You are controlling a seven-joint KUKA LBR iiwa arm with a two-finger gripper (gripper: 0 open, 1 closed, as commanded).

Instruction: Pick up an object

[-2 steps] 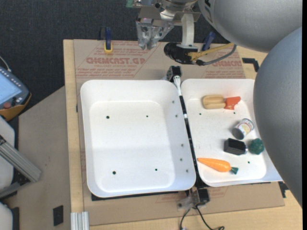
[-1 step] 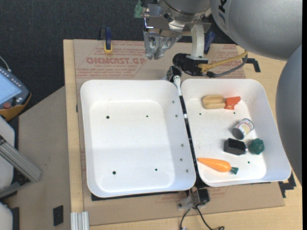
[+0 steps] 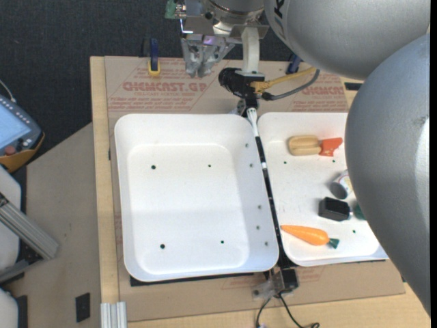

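Note:
My gripper (image 3: 201,63) hangs high at the back, over the cardboard behind the left bin (image 3: 121,183), with nothing visibly in it. All the objects lie in the right bin (image 3: 273,125). A tan bread-shaped piece (image 3: 304,145) rests beside a small red piece (image 3: 332,145) near the back. In the middle sits a black block (image 3: 334,209). An orange carrot (image 3: 306,234) with a green tip lies near the front rim. A grey roundish object (image 3: 341,183) is partly hidden by the arm.
The big grey arm covers the right side of the right bin. A blue and yellow clamp (image 3: 153,57) stands at the back left of the cardboard board (image 3: 164,87). A black divider strip (image 3: 263,173) runs between the two bins.

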